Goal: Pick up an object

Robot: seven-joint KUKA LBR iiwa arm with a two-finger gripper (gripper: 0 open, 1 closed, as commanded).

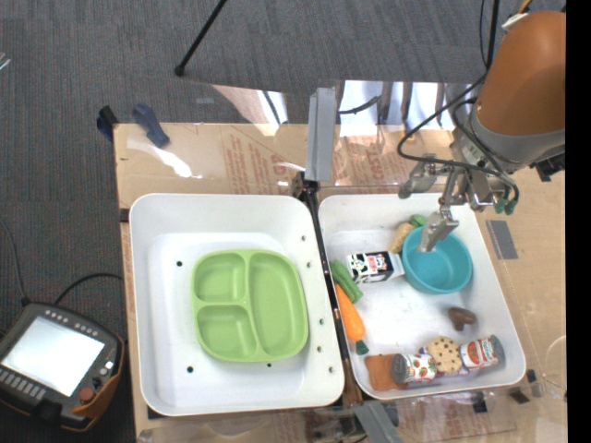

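From above, the gripper hangs over the far rim of the blue bowl in the right bin; whether it is spread or pressed together cannot be told. The bowl sits upright, mouth up, round with no long axis, directly under and touching the tool's tip. Left of it lies a small milk carton, then a carrot running near-to-far. Two cans and a cookie lie along the near wall. The left bin holds a green divided plate. Cardboard covers the bench; grey carpet lies beyond.
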